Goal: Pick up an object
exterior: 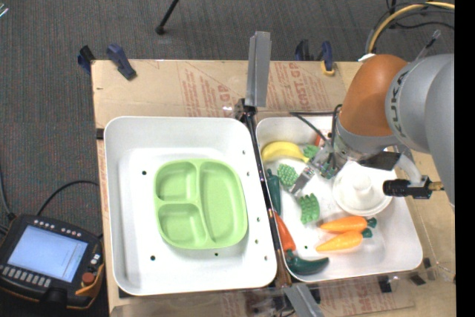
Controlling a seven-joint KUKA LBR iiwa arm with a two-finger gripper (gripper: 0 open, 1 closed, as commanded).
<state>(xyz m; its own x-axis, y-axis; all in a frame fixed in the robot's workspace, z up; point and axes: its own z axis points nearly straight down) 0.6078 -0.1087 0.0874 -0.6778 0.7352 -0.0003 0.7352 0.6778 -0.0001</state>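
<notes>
The right bin (404, 249) holds several toy foods. A yellow banana (283, 151) lies at its back left, with a ridged green piece (287, 176) just in front of it and another ridged green piece (309, 208) nearer the middle. Two orange carrots (346, 223) (340, 240) lie toward the front, beside a white bowl (361, 193). A dark green cucumber (274, 194) runs along the left wall. My gripper (305, 177) is low in this bin, between the banana and the bowl, right next to the ridged green pieces. Nothing is visibly held.
The left bin (122, 159) holds a light green divided plate (200, 203). An orange-red vegetable (285, 234) and a dark green pepper (306, 262) lie at the right bin's front left. A grey post (258, 78) stands behind the bins. A teach pendant (46, 257) sits at the lower left.
</notes>
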